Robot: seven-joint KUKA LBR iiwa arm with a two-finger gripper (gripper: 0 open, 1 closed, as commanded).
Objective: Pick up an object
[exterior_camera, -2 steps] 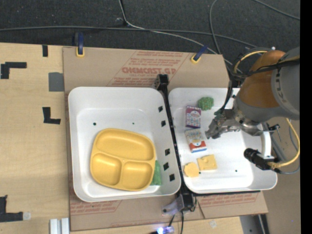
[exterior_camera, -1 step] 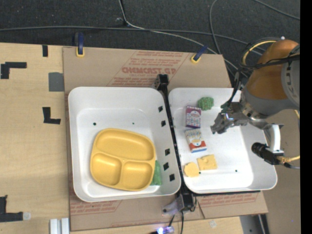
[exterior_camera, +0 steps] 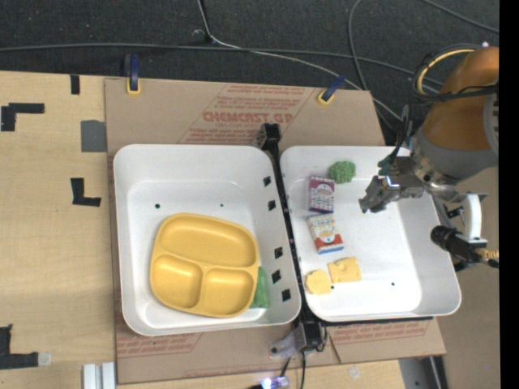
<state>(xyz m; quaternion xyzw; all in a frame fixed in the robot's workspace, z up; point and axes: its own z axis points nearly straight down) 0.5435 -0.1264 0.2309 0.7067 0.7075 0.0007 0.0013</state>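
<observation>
Approaching stage: gripper (exterior_camera: 375,198) hovers at right of frame; finger state cannot be determined.
No object lifted; purple carton (exterior_camera: 322,194) lies nearby.

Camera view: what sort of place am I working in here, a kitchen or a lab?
Most likely a robot lab bench, not a kitchen: two white bins sit on clamped cardboard, loose cables trail across the back, and the food looks like toys.

Grey KUKA arm with orange band (exterior_camera: 466,71) enters from the right, wrist angled down and leftward. Dark two-finger gripper (exterior_camera: 375,198) is poised low at the arm's end.
</observation>
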